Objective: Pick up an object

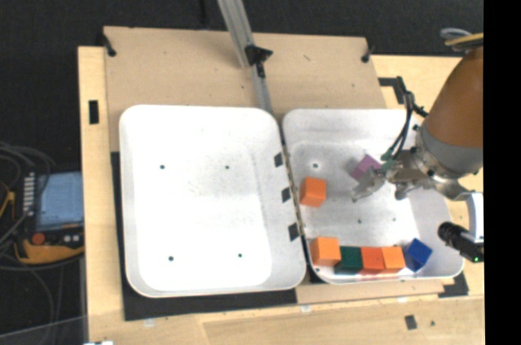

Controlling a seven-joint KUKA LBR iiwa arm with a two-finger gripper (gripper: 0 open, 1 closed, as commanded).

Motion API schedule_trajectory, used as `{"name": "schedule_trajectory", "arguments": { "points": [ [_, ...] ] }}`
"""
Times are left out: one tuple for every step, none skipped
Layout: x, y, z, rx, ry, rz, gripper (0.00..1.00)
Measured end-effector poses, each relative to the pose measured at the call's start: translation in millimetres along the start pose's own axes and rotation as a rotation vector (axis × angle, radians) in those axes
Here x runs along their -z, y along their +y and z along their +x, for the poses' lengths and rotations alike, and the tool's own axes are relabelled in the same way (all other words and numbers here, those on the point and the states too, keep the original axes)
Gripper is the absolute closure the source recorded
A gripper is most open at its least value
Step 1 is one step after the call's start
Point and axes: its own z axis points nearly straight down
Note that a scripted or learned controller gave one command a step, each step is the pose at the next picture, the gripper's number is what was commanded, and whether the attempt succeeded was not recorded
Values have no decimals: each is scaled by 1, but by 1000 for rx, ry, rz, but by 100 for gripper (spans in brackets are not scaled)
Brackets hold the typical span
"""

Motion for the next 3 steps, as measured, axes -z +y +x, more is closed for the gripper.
{"name": "schedule_trajectory", "arguments": {
  "points": [
    [-63,0,-2,3,0,2,0],
    [-114,1,-3,3,-2,-5,0],
    [-101,2,-4,-8,-1,-12,100]
  ]
}}
